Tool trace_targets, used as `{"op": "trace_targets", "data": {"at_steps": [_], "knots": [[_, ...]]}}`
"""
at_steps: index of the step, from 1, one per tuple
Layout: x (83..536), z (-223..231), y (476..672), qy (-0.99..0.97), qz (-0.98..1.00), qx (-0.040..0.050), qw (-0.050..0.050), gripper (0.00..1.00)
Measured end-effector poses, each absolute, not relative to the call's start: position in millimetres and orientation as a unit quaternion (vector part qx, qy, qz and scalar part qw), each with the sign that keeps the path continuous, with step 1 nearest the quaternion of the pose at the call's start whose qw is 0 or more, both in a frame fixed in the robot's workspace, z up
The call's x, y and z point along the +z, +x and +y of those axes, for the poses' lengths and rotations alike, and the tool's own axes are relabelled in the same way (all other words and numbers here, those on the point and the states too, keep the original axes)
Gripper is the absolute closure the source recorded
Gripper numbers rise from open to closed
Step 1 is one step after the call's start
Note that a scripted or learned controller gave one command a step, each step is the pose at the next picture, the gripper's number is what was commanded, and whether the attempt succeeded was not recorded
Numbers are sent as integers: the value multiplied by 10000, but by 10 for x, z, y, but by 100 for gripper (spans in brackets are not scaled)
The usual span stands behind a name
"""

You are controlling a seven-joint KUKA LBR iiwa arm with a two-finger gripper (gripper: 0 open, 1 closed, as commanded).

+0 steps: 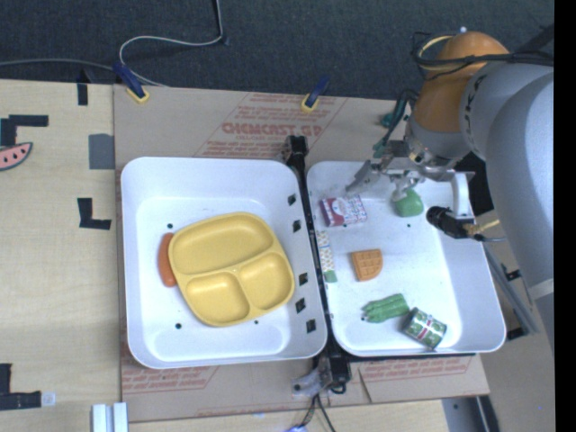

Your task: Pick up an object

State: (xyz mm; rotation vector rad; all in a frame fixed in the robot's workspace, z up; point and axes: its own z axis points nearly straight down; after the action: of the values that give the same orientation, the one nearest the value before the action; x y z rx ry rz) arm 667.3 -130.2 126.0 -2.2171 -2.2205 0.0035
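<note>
My gripper (385, 182) hangs over the back of the right bin (468, 277), below the orange band on the arm. Its fingers stand apart and open, with nothing between them. One fingertip (358, 179) is just above a red and white packet (344, 211). The other sits over a pale green lump (409, 204). Further forward in the same bin lie an orange waffle-like piece (366, 264), a dark green vegetable-shaped toy (385, 308) and a small green can (424, 327).
The left bin (144, 196) holds a yellow divided tray (232, 266) with an orange item (166, 261) poking out at its left side. A thin patterned strip (325, 259) lies along the right bin's left wall. The grey arm covers the bench's right side.
</note>
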Motion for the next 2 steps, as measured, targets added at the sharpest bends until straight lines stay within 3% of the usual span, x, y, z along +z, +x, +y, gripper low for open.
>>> {"op": "trace_targets", "data": {"at_steps": [1,2], "knots": [[906,-1199,6403,-7070,-7072,-41,-57,0],[1025,-1194,6417,-7067,-7075,-55,-66,100]]}}
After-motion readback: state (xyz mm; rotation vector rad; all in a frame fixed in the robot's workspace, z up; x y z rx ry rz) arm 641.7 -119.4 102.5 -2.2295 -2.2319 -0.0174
